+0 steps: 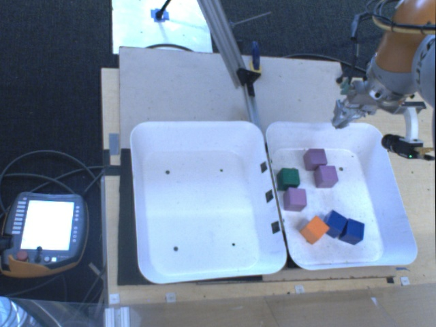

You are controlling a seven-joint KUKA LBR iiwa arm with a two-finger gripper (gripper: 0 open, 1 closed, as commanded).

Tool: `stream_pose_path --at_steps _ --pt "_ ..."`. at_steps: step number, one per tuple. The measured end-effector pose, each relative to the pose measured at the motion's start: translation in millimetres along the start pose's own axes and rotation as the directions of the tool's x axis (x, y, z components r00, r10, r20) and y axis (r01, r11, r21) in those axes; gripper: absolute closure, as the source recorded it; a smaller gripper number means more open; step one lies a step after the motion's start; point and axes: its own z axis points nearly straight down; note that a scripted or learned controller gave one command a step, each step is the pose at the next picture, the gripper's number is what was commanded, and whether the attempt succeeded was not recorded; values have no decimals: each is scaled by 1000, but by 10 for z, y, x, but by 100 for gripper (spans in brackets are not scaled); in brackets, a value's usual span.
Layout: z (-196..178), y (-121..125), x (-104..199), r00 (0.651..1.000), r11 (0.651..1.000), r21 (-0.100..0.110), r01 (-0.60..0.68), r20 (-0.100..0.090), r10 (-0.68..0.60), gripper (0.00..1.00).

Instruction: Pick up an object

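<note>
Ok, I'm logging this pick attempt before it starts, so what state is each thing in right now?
gripper: hovering over the right bin's far rim, nothing visible between its fingers
right bin: holds all six blocks
green block: resting near the divider
three purple blocks: resting, loosely grouped
orange block: resting, touching a blue one
two blue blocks: resting side by side

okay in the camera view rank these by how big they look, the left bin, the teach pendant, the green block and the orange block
1. left bin
2. teach pendant
3. green block and orange block: they look about alike, so no ranking between them.
</note>
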Motion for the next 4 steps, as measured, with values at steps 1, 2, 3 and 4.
stream_pose_path --at_steps 1,2,3,4 --pt "-139 13 0 1000 1000 3 0 -1 0 100" --pt "-236 -135 592 1000 1000 5 5 -4 -5 100" --pt "-367 -239 1152 1000 1000 5 6 -5 -6 100" --pt "-464 -369 1723 1000 1000 7 6 -5 -6 100"
